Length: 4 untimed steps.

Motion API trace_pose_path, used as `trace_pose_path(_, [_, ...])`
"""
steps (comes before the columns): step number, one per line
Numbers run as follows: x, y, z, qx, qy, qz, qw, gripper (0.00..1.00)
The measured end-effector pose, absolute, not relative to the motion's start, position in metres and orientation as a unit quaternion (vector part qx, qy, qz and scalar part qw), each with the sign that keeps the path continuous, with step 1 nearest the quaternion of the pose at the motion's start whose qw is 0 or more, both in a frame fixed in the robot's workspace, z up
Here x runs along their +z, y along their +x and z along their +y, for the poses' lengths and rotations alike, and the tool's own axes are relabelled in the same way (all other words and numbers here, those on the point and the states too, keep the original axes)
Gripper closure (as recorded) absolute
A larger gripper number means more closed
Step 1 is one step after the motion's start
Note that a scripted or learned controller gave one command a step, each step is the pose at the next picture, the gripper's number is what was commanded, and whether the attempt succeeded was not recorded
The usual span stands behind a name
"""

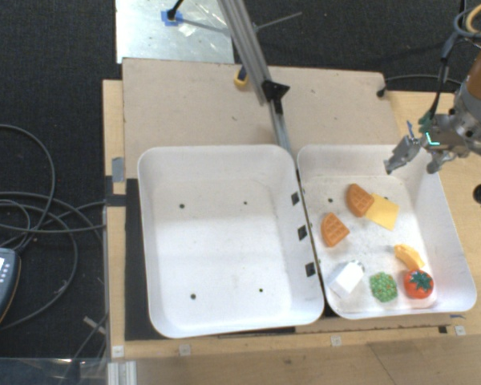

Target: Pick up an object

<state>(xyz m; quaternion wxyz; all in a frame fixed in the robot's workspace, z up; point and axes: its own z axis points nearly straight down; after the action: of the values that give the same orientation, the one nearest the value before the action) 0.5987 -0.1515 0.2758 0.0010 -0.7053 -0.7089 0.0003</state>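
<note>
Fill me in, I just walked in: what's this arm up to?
A robot arm reaches in from the right with its gripper open above the far edge of the right bin, holding nothing. In that bin lie toy foods: a tomato, a green piece, a white block, a yellow wedge and orange pieces. No pick yet.

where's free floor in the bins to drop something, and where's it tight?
Left bin: its floor is bare wall to wall. Right bin: a bare strip along the far wall, beneath the gripper. Tight along the near wall: white block, green piece, tomato, with the waffle and cheese mid-bin.
</note>
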Motion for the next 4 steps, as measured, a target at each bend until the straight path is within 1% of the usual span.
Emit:
trace_pose_path(1, [0.278, 0.599, -0.152, -0.0006, -0.705, -0.709, 0.0, 0.0])
trace_pose_path(2, [0.226, 0.609, -0.148, 0.0008, -0.705, -0.709, 0.001, 0.0])
trace_pose_path(3, [0.165, 0.607, -0.143, 0.0013, -0.706, -0.708, 0.002, 0.0])
trace_pose_path(4, [0.103, 0.609, -0.145, 0.0011, -0.707, -0.707, 0.002, 0.0])
